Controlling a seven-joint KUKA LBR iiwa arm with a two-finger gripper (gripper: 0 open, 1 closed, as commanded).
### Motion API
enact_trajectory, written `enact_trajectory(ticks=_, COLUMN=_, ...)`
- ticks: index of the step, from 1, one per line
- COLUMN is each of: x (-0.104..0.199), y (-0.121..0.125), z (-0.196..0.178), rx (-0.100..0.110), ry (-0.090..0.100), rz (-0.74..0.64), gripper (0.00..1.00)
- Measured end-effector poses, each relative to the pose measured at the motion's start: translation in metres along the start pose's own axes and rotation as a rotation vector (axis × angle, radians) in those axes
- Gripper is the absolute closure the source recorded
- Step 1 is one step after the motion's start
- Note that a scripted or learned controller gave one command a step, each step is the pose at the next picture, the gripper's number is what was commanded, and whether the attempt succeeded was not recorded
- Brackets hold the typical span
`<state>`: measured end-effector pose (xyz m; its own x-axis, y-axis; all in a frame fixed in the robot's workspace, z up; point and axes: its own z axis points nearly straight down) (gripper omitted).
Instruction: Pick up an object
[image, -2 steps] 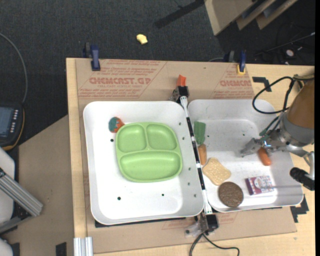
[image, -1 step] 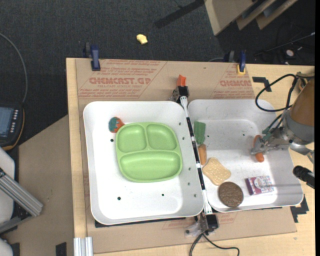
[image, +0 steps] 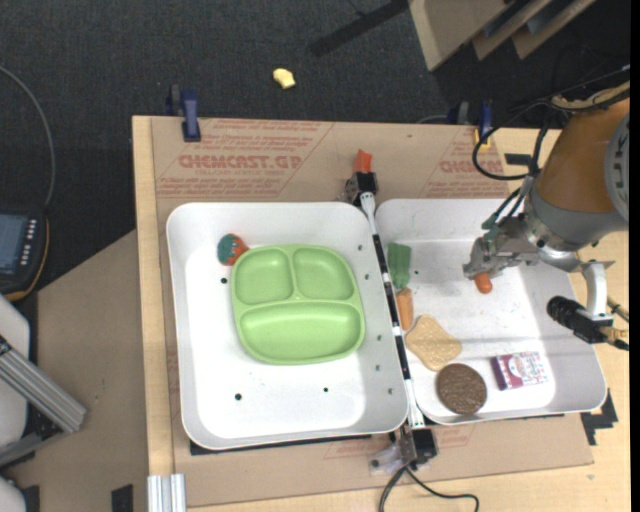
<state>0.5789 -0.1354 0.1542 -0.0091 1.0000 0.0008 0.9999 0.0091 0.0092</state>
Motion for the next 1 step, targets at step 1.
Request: enact_trajectory(ticks=1, x=0.0917, y=0.0484, z=-0.0324, rx=0.001, ry=0.001, rz=-0.002, gripper=1.0)
